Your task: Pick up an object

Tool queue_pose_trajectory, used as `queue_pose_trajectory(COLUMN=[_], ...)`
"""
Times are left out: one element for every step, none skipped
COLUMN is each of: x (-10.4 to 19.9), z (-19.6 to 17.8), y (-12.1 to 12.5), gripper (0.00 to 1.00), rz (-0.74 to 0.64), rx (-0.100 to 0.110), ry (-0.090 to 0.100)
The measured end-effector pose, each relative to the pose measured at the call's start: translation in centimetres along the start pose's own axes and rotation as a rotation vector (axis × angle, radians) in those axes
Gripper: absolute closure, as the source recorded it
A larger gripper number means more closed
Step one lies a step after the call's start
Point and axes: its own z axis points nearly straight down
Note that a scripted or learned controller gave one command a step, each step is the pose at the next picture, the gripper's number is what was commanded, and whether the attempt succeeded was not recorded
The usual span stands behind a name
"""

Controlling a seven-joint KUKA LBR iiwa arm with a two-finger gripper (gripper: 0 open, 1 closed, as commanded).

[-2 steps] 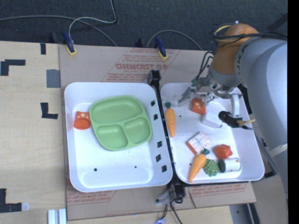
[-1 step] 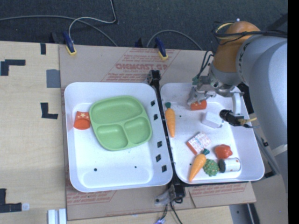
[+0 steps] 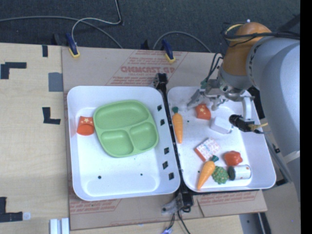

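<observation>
- Red block (image 3: pixel 203 112) is judged the likely target; it lies at the back of the right bin (image 3: pixel 253 182), just below the gripper (image 3: pixel 208 95).
- Nothing is seen lifted: the fingers are spread open and empty above the block, so grasp and lift are judged still to be done.
- Two carrots (image 3: pixel 177 126), a box (image 3: pixel 207 149), and a green plate (image 3: pixel 126 128) in the left bin (image 3: pixel 80 179) are left lying.
- "CHEMCAST" can be read in red on the cardboard (image 3: pixel 141 69).
</observation>
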Motion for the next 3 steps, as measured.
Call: queue_pose_trajectory(x=[-0.7,-0.6,7.5], z=[2.0,0.9,-8.0], y=[0.0,0.0,-2.5], gripper=[0.0,1.0,1.0], rz=[0.002,0.001,0.0], rx=[0.0,-0.002,-0.001], ry=[0.001,0.0,0.004])
